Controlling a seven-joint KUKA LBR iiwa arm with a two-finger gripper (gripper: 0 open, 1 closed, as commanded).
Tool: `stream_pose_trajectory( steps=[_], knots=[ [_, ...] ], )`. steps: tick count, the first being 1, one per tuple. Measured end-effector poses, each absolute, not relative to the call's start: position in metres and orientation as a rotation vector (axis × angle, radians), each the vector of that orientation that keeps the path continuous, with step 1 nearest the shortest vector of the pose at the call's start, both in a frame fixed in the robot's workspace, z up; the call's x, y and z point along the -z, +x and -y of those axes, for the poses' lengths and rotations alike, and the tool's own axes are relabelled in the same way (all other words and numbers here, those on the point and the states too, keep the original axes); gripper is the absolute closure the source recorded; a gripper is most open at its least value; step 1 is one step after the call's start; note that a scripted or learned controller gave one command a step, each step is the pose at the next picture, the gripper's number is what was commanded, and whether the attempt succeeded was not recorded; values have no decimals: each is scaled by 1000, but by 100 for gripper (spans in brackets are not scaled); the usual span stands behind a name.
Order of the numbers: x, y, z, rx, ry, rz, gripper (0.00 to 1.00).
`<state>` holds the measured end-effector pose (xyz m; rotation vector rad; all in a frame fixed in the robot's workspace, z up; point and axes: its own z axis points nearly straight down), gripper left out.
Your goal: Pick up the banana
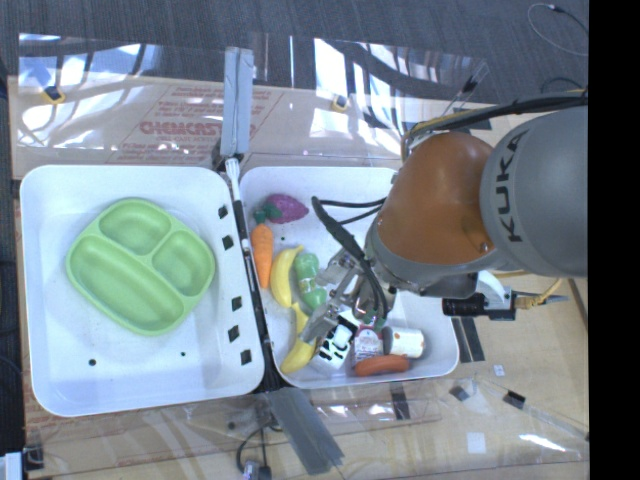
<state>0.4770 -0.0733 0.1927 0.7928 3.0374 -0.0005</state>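
Yellow banana [284,276] lies in the right bin [420,363], left half, just right of the carrot [262,254] and touching the green item [307,266] on its other side. A second yellow banana-like piece [300,352] sits lower, near the bin's front edge, partly under the gripper. Purple item [287,207] is at the back left corner of that bin. Red sausage-shaped item [381,365] and a small white container [405,343] lie along the front wall.

Gripper [335,320] hangs low over the middle of the right bin, beside the green item and above the lower yellow piece. Fingers: can't tell if spread or closed, too cluttered with cables and a black-and-white tag. Nothing clearly between them.

Left bin [60,373] holds a green divided plate [141,264]. Grey arm [535,188] with orange band [440,203] covers the right bin's right side. Tabletop [520,368] shows to the right.
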Motion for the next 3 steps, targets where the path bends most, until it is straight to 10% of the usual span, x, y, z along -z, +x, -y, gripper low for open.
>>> stream_pose_trajectory(
  steps=[1,2,3],
  knots=[
    [-95,476,92,0,814,-3035,0],
    [-104,477,92,-1,807,-3037,100],
    [-91,512,93,2,1217,-2897,100]
  ],
)
